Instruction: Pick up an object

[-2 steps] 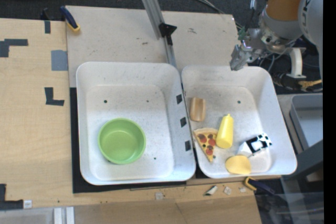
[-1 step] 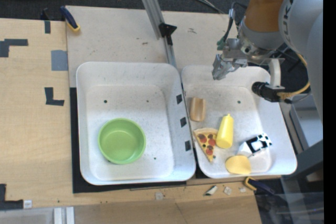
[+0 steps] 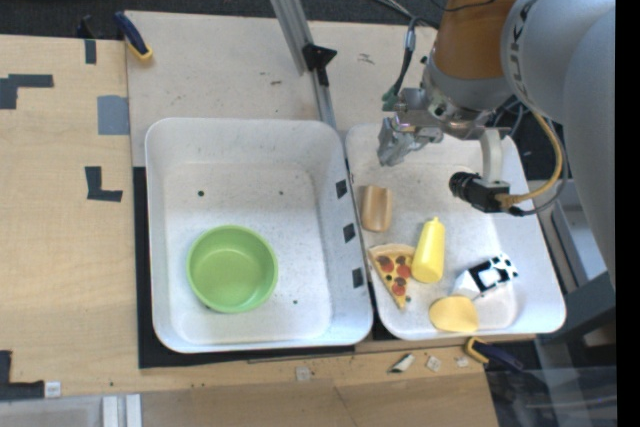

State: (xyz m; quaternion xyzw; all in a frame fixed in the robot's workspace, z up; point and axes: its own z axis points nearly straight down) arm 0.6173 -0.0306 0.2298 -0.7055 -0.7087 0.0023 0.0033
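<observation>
- The yellow lump (image 3: pixel 455 314) sits nearest, at the front of the right bin (image 3: pixel 535 310).
- Beside it lies a small black and white thing (image 3: pixel 490 275); it is too small to name.
- The pizza slice (image 3: pixel 393 273) and the yellow bottle (image 3: pixel 429 250) lie side by side, almost touching.
- The brown bread piece (image 3: pixel 375 207) lies near the left wall, just below the hand (image 3: pixel 398 147).
- The left bin (image 3: pixel 170 150) holds one green bowl (image 3: pixel 233 267).
- The hand hangs over the far part of the right bin, with nothing in it. I cannot tell if it is spread or closed.
- To do this well, I think the hand should go straight down over the bread piece, stay off the wall, and squeeze its narrow sides.
</observation>
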